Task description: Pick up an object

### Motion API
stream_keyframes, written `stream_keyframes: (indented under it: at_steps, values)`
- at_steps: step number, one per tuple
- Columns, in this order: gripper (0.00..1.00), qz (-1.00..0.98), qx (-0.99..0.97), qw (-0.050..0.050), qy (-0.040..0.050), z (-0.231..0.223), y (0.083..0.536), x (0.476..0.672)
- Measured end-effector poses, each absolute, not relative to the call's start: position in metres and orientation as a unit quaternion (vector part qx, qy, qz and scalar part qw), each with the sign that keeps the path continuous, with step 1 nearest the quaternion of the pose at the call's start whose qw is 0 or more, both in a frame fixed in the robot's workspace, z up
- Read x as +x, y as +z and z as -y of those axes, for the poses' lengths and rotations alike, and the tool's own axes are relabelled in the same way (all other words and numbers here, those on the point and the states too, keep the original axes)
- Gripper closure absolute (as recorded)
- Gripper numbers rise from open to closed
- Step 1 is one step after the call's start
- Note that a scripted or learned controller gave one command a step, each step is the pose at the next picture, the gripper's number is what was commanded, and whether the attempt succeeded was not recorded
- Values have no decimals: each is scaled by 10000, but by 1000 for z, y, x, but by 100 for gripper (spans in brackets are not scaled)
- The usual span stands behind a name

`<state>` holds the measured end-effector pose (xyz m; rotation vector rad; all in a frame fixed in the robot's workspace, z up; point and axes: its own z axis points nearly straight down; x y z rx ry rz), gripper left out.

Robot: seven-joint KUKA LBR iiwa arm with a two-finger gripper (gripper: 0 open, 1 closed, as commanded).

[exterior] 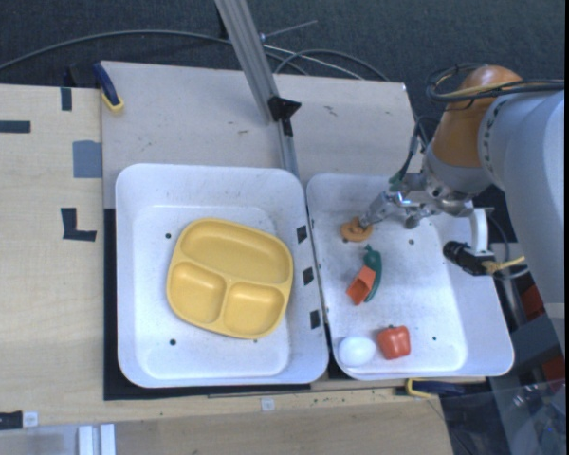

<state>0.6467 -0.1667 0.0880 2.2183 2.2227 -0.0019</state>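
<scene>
White ball [357,350] and red pepper [394,341] nearest; fingers [364,224] clamped on orange piece [354,230].

grey arm extended leftward, end effector [368,222] low

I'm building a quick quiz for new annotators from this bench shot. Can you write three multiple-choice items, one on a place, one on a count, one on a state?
1. Where does the yellow divided plate lie?
A. in the left bin
B. in the right bin
C. on the bare bench

2. How many loose things lie in the right bin?
A. two
B. four
C. six

3. How does the gripper stand?
A. high over the left bin
B. low in the right bin, at the small orange piece
C. outside both bins

Key: 1 A, the plate fills the left bin. 2 B: orange piece, carrot, white ball, red pepper. 3 B, its tip meets the orange piece.
</scene>
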Motion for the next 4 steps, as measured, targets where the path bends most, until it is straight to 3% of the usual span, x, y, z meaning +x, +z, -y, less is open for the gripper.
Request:
stream_keyframes:
  at_steps: [1, 4]
  values:
    - [100, -7085, 7057, 7, -2, 166, 100, 647]
    - [100, -7078, 7064, 14, 10, 157, 248, 644]
